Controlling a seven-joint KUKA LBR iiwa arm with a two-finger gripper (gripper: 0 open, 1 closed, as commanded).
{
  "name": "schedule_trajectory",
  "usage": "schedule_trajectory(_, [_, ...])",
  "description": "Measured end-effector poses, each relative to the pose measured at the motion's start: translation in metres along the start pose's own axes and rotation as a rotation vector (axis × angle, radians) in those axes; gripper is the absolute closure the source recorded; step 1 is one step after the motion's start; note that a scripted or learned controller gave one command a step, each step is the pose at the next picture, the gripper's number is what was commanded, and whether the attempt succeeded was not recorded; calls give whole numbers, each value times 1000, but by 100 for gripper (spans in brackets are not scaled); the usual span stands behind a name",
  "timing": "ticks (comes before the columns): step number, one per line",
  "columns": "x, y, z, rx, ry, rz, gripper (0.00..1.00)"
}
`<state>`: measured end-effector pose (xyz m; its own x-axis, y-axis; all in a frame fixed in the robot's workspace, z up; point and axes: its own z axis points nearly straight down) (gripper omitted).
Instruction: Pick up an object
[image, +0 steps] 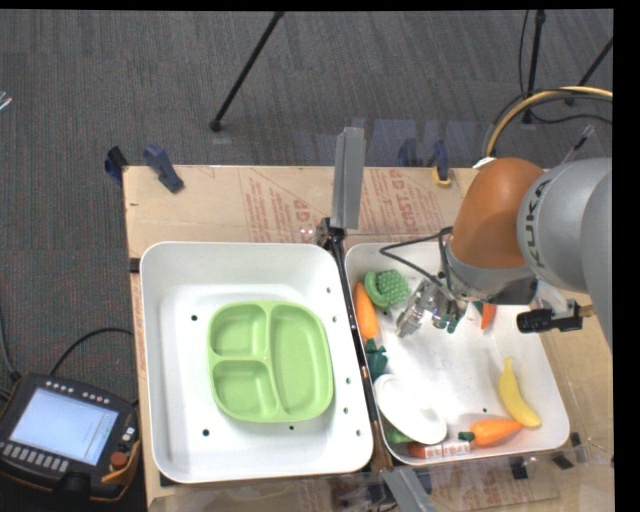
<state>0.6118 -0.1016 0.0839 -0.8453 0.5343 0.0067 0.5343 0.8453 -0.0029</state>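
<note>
On the plywood counter (250, 200), the jaws (425, 318) hang released and empty over the right bin (553, 385) just beside a green toy (388, 288), probably light, rigid plastic best pinched across its narrow middle.

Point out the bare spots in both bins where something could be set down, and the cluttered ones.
Left bin: a bare white margin runs all around the green divided plate, widest along the near edge. Right bin: bare floor in the middle, between the hand, the banana and the white plate. Crowded: its left wall, with the carrot and green toys, and its near edge.
</note>
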Motion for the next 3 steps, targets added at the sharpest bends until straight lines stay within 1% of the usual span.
schedule_trajectory(1, [65,-76,1,0,1,109,100])
schedule_trajectory(2, [56,-150,-166,-3,-7,-221,100])
schedule_trajectory(3, [51,-154,-26,-2,10,-233,100])
